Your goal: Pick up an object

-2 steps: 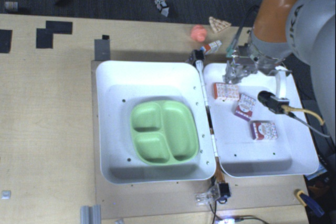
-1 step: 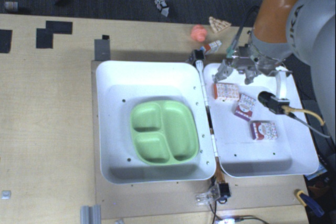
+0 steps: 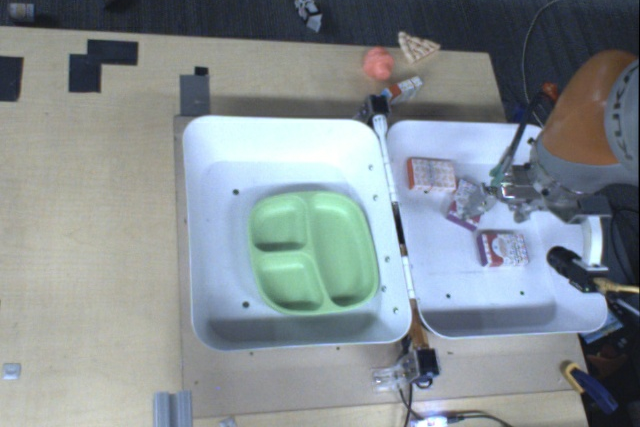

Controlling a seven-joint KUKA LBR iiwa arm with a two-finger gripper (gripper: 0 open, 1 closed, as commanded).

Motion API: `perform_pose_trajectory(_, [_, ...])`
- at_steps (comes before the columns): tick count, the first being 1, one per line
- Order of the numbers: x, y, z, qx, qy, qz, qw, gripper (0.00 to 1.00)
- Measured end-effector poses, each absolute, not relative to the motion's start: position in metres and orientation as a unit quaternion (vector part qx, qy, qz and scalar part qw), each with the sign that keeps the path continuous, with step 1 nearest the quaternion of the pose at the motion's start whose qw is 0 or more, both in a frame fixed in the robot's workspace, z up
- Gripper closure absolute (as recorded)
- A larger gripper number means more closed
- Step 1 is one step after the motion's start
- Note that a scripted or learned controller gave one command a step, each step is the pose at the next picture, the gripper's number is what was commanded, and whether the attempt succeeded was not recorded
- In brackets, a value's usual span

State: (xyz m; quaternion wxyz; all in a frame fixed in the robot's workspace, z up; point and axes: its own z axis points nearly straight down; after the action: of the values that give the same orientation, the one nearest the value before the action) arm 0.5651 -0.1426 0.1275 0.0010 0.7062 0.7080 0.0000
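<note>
The right bin (image 3: 440, 300) holds three small things. A red and white packet (image 3: 432, 175) lies near its far left. A crumpled purple and grey wrapper (image 3: 466, 206) lies in the middle. Another red and white packet (image 3: 503, 248) lies nearer the front. My gripper (image 3: 503, 190) hangs low over the right bin, just right of the purple wrapper and close to touching it. The grey arm with its orange band (image 3: 592, 111) comes in from the right. Nothing can be seen held in the gripper.
The left bin (image 3: 210, 215) holds a green divided plate (image 3: 312, 250). On the bench beyond the bins lie a pink ball (image 3: 378, 63), a tan wedge (image 3: 418, 46) and a small tube (image 3: 402, 91). A grey block (image 3: 195, 93) stands at the left bin's far corner.
</note>
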Motion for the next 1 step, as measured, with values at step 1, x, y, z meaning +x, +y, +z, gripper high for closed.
perform_pose_trajectory(1, [0.5178, -0.1078, 0.0909, 0.707, 0.707, 0.0051, 0.013, 0.0])
